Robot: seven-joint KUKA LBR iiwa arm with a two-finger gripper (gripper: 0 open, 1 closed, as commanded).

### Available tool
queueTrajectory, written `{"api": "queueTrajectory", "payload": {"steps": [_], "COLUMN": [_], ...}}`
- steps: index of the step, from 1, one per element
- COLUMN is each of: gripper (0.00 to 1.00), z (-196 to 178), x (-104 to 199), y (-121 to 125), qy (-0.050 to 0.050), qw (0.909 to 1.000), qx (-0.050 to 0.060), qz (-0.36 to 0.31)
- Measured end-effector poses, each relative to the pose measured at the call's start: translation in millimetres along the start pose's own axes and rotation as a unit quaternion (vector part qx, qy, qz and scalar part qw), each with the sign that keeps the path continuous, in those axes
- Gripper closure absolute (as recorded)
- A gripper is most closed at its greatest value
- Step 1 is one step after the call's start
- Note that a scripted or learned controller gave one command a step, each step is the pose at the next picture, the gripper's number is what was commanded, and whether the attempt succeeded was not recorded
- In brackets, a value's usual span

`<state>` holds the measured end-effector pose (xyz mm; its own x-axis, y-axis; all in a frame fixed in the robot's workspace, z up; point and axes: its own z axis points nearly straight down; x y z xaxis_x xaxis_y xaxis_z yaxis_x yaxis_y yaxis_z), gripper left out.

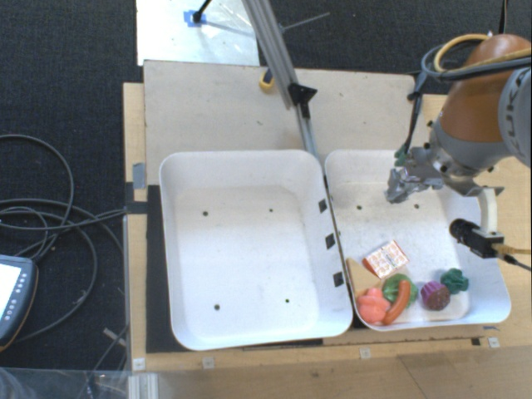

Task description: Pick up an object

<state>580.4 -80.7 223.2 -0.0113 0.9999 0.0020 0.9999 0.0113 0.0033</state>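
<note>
1. Hovering over the right bin, the gripper stood above bare floor in the bin's far half, well apart from the objects. Whether its jaws were spread or pressed together could not be told — they were too small and blurred.

2. All objects lay along the near edge of the right bin: a box, a carrot, an orange lump, a purple piece and a green piece. The left bin held none.

3. Risks, as judged:
   - A straight descent from this position would likely close on nothing — no object lay beneath.
   - The carrot touched the orange lump and a green item; a grasp there could catch two things or push one aside.
   - The near wall and the divider crowded the cluster, so a finger might strike a rim.

4. Orientation: the carrot's long axis ran diagonally, from near-left to far-right, its upper end toward the box. The box sat tilted, its longer side also on a diagonal, with clearer space around it — probably the easier target.
</note>
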Motion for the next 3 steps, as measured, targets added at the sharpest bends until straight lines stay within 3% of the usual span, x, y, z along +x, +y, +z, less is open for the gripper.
{"api": "queueTrajectory", "payload": {"steps": [3], "gripper": [1.00], "z": [-22.4], "x": [154.6], "y": [22.2], "qy": [0.000], "qw": [1.0000], "qx": [0.000], "qz": [0.000]}}
